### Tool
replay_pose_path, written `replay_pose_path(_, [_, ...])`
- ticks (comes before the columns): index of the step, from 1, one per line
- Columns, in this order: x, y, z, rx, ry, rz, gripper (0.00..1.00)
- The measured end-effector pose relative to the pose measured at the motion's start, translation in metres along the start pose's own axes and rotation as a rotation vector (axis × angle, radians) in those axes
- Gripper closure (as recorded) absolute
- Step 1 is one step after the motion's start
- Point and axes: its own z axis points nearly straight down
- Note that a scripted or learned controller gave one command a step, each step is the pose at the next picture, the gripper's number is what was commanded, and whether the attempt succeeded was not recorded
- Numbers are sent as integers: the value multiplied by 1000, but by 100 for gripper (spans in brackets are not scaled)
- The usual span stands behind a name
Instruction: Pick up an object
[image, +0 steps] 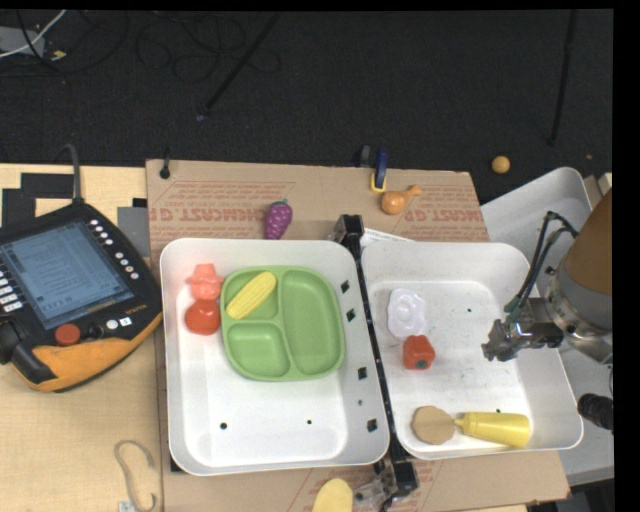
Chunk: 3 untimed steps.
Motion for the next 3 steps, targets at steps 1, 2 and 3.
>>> replay_pose_path(1, [40,28,-5,0,0,1,100])
replay_pose_path(2, [89,65,5,1,-1,2,100])
replay_pose_path(3, [111,80,22,3,-2,5,100])
